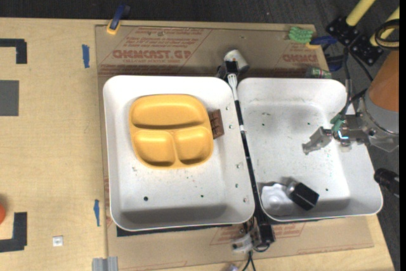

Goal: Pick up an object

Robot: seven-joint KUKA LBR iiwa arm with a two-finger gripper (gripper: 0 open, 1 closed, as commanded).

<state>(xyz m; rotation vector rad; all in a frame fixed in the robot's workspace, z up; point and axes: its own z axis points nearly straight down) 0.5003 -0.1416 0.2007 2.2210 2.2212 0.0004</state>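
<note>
The grey metal two-finger gripper (315, 141), its state indiscernible, hangs over the right shallow white plastic bin (279, 96), near whose front edge lies a black-and-silver cylindrical object (299, 193); a yellow three-compartment moulded tray (171, 129) occupies the left bin (127, 200).

We are reaching in from the right with our arm (387, 95), its orange band showing above the wrist. Our gripper (315, 143) is hanging low and pointing left, its grey fingers (311, 145) holding nothing between them.
</note>
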